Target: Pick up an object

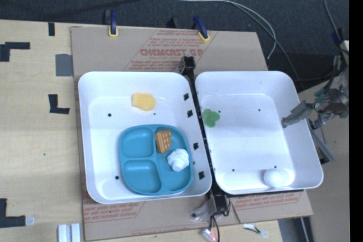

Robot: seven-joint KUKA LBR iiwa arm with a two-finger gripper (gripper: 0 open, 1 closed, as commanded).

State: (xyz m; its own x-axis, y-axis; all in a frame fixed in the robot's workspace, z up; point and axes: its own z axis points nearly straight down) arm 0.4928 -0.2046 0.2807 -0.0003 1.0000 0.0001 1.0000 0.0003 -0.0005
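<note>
Jaws: the gripper (290,117) sits at the right rim of the right bin (249,83); it is a small, blurred grey shape, so I cannot tell how its jaws stand, and nothing shows between them.
Arm: only a thin grey stretch shows, running from that rim off toward the right.
Nearest candidate: a white ball (276,177) lies in the right bin's near right corner, round and smooth-looking, white against white plastic.
Second candidate: a green lump (211,117) lies by the right bin's left wall, small, irregular, probably soft.
Doing it well: my judgement is to centre over one piece and descend vertically, staying off the sloped wall; the ball would likely roll from an off-centre pinch, the lump looks more forgiving.
Right bin: shallow, glossy, rounded corners.
Left of the right bin: the left bin (93,93) holds a yellow piece (143,101) and a blue divided tray (136,170), matte-looking, carrying a tan waffle-textured piece (163,140) and a white crumpled lump (178,160).
</note>
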